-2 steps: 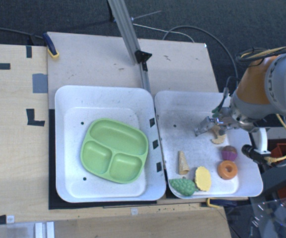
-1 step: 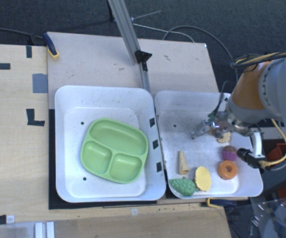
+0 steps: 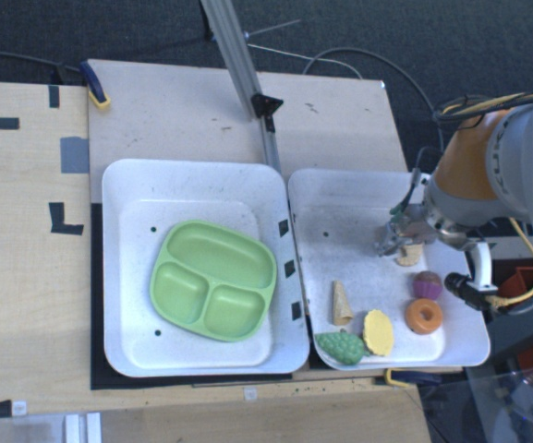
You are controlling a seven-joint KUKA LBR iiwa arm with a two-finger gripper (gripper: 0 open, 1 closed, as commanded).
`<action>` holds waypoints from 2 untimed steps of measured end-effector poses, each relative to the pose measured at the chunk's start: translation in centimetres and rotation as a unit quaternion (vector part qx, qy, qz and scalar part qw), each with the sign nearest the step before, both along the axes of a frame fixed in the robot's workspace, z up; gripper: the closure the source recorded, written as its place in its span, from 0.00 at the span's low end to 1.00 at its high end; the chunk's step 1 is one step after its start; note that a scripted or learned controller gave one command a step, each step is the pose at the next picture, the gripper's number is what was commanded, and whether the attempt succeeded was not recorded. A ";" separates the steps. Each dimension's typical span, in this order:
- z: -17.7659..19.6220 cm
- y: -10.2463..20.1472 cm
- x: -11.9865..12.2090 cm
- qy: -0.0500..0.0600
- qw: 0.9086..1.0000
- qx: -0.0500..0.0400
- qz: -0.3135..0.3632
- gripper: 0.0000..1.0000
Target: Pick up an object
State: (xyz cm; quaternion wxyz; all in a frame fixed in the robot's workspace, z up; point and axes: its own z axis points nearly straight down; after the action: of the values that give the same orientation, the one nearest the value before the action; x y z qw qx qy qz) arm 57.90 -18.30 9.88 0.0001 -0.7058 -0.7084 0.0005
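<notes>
- The pick looks barely begun, as far as I can judge: the gripper is down low in the right bin, right of the frame's centre, but nothing is lifted.
- Just under and beside its tip sits a small tan piece, which I take to be the target. It seems to rest on the bin floor, touching or nearly touching the gripper.
- Whether the jaws are spread or pressed together I cannot tell; the tip is a dark blur from here, and I see nothing plainly pinched.
- What is left, then: close on the piece, if that has not happened, and raise it clear of the bin.
- The tan piece is small, pale and blocky, partly hidden by the gripper, so its full shape is unclear.
- Other candidates lie along the lower right of the same bin: a purple ball, an orange ring just below it, a yellow lump, a green bumpy thing at the bin's lower edge, and a tan cone above it.
- The left bin holds a green tray with three compartments, well apart from the arm.
</notes>
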 end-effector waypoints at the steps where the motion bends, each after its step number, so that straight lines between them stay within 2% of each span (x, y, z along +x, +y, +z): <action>1: 5.8 0.6 -0.5 -0.002 1.000 0.000 -0.001 1.00; 2: 9.9 0.2 -0.9 0.000 1.000 0.000 -0.001 1.00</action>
State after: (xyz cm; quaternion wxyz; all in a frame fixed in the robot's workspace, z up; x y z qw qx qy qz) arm 57.03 -18.10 19.81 0.0000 -0.7066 -0.7076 0.0005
